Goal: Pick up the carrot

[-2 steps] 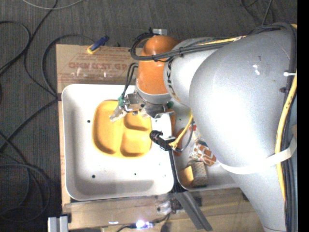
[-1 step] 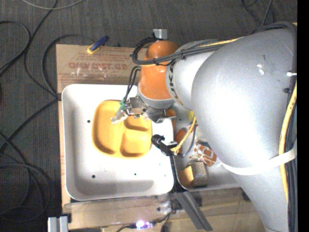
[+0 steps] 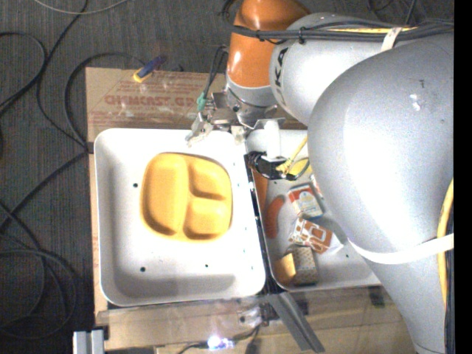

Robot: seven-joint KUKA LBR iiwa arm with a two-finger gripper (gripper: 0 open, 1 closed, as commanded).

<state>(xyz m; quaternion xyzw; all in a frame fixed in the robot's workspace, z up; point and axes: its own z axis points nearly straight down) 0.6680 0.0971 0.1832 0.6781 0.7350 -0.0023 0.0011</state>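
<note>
Carrot [image 3: 274, 216] lies in right bin [image 3: 361, 275] by its left wall, beside packets. Likely light, stiff, smooth, may roll: pinch mid-length across width. Tool [image 3: 200, 127] over left bin's [image 3: 118, 220] far rim; spread or pressed together, can't tell.

The bench [image 3: 110, 94], topped with brown cardboard, bears two white bins: the left bin [image 3: 118, 271] at nine o'clock, the right bin [image 3: 346, 271] at three o'clock.
</note>
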